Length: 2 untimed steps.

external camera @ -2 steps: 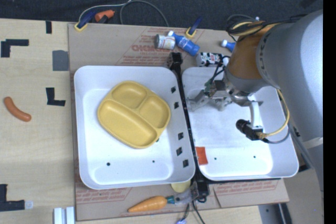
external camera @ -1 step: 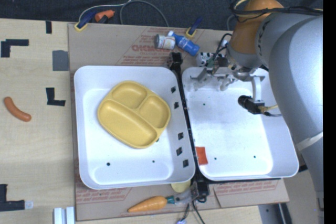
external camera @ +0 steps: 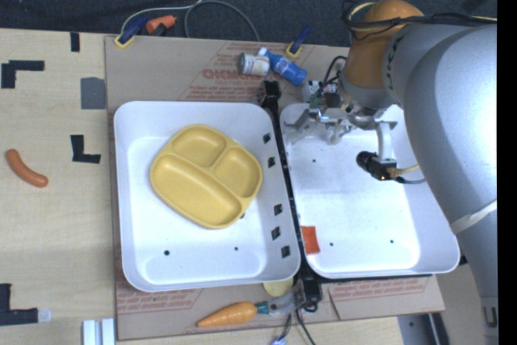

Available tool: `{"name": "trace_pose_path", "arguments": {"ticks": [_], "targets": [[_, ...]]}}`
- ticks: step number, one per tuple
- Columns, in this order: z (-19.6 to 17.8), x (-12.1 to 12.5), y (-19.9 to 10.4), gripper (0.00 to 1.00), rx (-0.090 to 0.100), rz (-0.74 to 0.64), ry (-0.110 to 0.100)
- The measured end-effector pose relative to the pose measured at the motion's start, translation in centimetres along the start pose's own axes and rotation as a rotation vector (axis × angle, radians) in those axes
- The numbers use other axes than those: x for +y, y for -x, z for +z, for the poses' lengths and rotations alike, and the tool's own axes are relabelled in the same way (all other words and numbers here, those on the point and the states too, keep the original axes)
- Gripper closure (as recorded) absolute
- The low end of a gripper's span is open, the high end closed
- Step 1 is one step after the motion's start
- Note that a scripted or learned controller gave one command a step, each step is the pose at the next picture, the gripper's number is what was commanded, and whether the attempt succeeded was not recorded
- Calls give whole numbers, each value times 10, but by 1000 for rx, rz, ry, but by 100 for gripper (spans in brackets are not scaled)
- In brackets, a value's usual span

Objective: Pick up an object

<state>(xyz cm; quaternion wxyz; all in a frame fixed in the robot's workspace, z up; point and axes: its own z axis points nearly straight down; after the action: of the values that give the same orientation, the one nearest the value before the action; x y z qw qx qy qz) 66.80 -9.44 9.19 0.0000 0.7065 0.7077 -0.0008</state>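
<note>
Orange-red block (external camera: 309, 238), a small flat piece, lies in the right bin (external camera: 404, 254), on the floor of its near left part, just beside the wall that divides the two bins. Nothing touches it. The other loose object is a yellow divided plate (external camera: 208, 174) with three compartments. It rests flat in the middle of the left bin (external camera: 137, 254), slightly to the far side, and it is well apart from the arm.

The gripper (external camera: 329, 125) is over the far left part of the right bin, near the far rim and near the dividing wall. Its metal parts are seen from above and mix with small cables, so I cannot tell whether it is spread apart or closed together. I see no object held in it. It is well apart from the orange-red block, which is toward the near side from it. A small black part (external camera: 376, 164) with a cable hangs just to the right and near side of the gripper, above the white floor of the bin. The arm (external camera: 452, 109), grey with an orange band (external camera: 376, 44), covers the right side of this bin.

Outside the bins, a blue and white bottle (external camera: 275, 65) lies on the cardboard on the far side. A toy carrot (external camera: 229, 314) lies on the near side. A toy sausage (external camera: 26, 168) lies far to the left on the bench.
</note>
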Motion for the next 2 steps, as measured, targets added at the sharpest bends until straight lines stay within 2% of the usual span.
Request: {"name": "trace_pose_path", "arguments": {"ticks": [1,2], "targets": [[6,-20,0,0,-2,1,6],[7,1,6,0,1,0,2]]}}
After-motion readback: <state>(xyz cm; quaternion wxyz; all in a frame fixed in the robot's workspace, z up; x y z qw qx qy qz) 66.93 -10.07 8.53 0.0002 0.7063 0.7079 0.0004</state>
